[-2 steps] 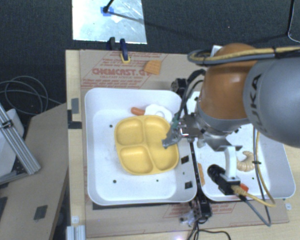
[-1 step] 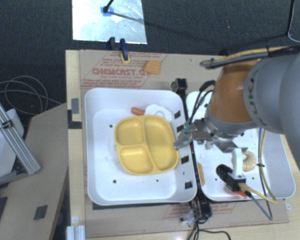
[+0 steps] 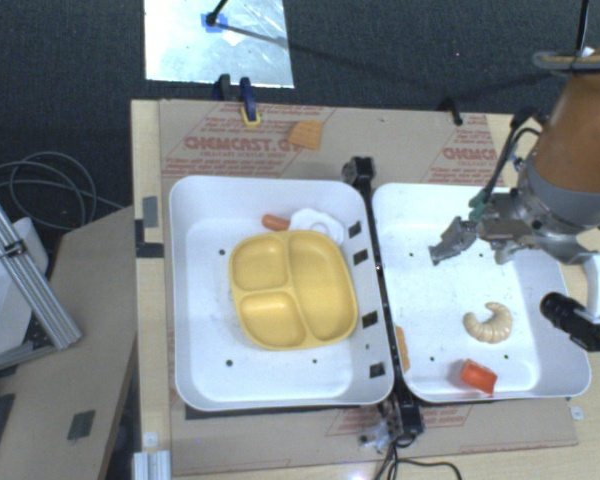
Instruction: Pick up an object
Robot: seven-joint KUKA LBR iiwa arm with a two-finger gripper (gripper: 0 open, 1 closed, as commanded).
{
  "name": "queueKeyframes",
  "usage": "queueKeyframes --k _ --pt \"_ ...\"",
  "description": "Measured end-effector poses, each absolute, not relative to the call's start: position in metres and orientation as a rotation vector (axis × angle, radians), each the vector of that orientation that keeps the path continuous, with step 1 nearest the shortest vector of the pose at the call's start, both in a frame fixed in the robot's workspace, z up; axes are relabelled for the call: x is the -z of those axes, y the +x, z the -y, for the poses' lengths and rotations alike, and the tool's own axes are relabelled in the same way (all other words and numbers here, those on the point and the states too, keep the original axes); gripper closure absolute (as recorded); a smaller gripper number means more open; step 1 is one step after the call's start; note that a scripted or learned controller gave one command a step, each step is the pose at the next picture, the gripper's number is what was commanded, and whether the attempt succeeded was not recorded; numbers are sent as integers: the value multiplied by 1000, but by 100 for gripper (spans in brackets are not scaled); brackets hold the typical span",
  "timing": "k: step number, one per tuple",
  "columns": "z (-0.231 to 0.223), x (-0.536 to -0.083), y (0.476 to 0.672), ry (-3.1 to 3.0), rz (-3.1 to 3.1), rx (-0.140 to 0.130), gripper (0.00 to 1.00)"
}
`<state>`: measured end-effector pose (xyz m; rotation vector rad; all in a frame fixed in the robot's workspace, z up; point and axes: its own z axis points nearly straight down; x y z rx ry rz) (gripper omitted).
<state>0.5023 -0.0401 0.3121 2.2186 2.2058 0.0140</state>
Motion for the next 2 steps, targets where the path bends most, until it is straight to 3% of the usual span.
queueKeyframes --k 1,2 --pt "15 -249 486 2222 -2225 2 0" --pt "61 -312 487 2219 -2213 -7 0"
